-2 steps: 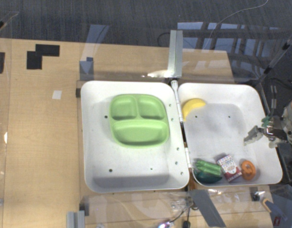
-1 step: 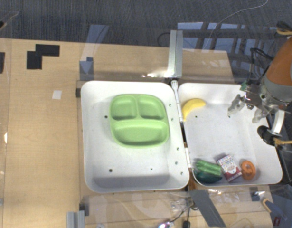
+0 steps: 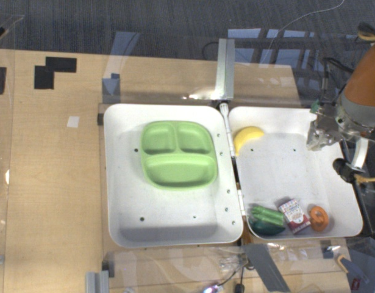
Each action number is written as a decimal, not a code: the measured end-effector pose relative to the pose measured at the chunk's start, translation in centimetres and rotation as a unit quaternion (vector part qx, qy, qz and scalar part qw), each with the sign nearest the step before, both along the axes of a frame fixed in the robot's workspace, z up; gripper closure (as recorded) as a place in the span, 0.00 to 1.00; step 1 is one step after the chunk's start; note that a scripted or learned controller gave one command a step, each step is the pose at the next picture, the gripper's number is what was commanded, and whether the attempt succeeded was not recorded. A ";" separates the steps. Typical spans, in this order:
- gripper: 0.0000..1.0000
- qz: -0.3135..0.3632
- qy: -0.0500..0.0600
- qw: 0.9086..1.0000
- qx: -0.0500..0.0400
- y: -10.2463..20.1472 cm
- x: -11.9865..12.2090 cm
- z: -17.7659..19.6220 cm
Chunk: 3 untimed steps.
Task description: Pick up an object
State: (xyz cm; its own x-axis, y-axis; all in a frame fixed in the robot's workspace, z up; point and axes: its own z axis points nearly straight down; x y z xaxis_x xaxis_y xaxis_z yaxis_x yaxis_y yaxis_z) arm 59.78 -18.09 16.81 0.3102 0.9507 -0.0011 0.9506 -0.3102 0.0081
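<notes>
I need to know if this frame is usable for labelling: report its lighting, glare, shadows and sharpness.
Camera view: even, soft lighting; a bright glare patch at the top junction of the bins; faint shadow along the left bin's lower wall and under the green tray; overall slightly soft focus, with the gripper blurry and the print on the small carton unreadable; the yellow object is somewhat overexposed.

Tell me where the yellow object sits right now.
The yellow object lies in the right bin, in its far left corner against the divider, away from the green, red and orange items along the near edge.
</notes>
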 end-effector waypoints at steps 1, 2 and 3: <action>0.00 0.000 0.000 1.000 0.000 0.0 0.0 0.0; 0.00 -0.010 0.001 1.000 0.001 -0.8 -1.6 10.5; 0.00 -0.009 0.001 1.000 0.001 -0.8 -1.6 10.4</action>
